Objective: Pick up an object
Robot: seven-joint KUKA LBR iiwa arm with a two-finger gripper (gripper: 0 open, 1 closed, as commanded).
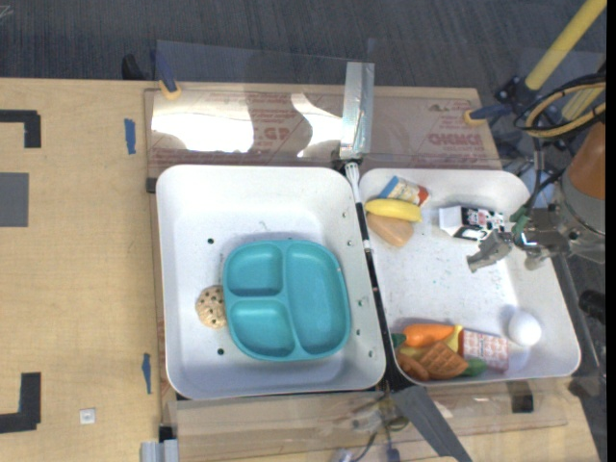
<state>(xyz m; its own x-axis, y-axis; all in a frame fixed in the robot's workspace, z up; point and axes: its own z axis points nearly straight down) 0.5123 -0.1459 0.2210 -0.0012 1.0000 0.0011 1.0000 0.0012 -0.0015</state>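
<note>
Fingers [484,254] of the gripper [491,250] hang over the right bin [563,301], spread slightly and holding nothing; a white ball [525,329] lies apart, nearer the camera.

Arm enters from right edge, wrist low over the right side, grey links partly cut off by frame. Orange band visible at far right. Gripper [489,250] points left, tilted downward; too small and blurred to read further.

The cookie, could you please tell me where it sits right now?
The cookie lies in the left bin, touching the teal divided tray's left edge.
</note>
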